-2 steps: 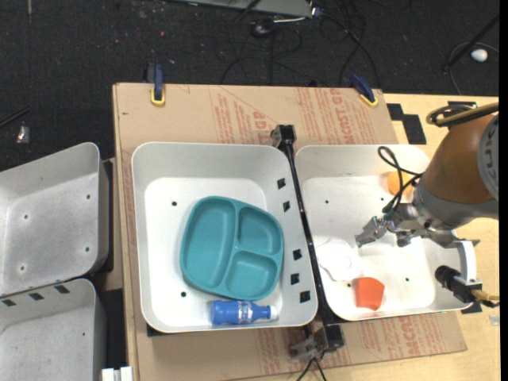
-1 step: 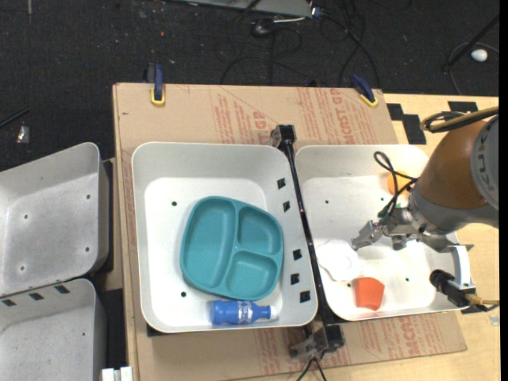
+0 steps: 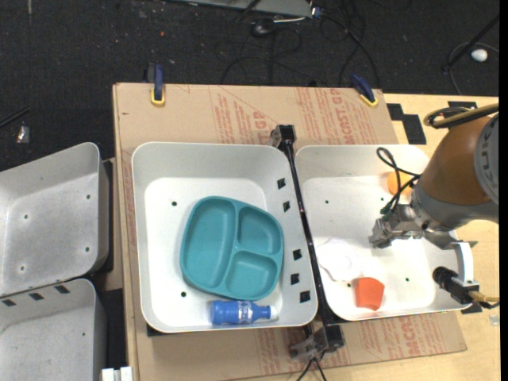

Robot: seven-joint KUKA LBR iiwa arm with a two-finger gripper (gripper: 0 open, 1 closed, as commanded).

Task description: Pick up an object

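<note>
In the left bin lies a teal divided plate, with a blue bottle on its side by the bin's front wall. The right bin holds an orange cup near its front and a pale white lid-like thing on its floor. A small orange thing peeks out behind the arm at the bin's right side. My gripper hangs low over the right bin's middle right, above and to the right of the orange cup. Nothing shows between its fingers.
The grey and orange arm covers the right bin's right edge. A black divider runs between the two bins. Two loose white trays lie off the bench at the left. Blue and yellow clamps hold the cardboard's back edge.
</note>
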